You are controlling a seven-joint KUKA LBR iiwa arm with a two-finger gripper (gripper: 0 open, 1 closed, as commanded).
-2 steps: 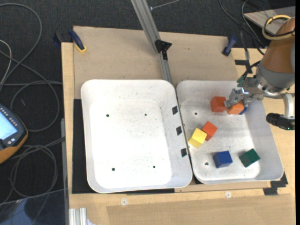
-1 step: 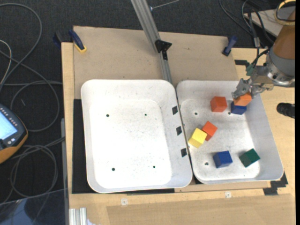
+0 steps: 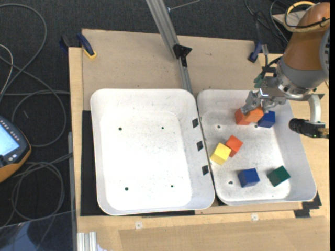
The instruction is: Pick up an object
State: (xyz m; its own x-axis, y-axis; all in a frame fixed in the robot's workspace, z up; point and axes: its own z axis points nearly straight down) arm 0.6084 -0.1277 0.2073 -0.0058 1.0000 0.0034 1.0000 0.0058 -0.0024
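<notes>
My gripper [image 3: 259, 102] hangs over the far part of the right bin [image 3: 298, 156], reaching in from the right. Directly below and touching its tip is an orange block [image 3: 245, 117], partly covered by the gripper. A blue block [image 3: 267, 120] lies just right of the orange one. Whether the orange block is held cannot be made out. Further forward in the same bin lie a small orange cube [image 3: 234, 144], a yellow cube [image 3: 221, 153], a blue cube [image 3: 248, 177] and a green cube [image 3: 278, 175].
The left bin [image 3: 104, 140] sits beside the right one, with a row of black clips along the divide. A slanted metal rail [image 3: 167, 30] crosses the bench's back. Cables and a handheld pendant [image 3: 8, 148] lie off the bench at left.
</notes>
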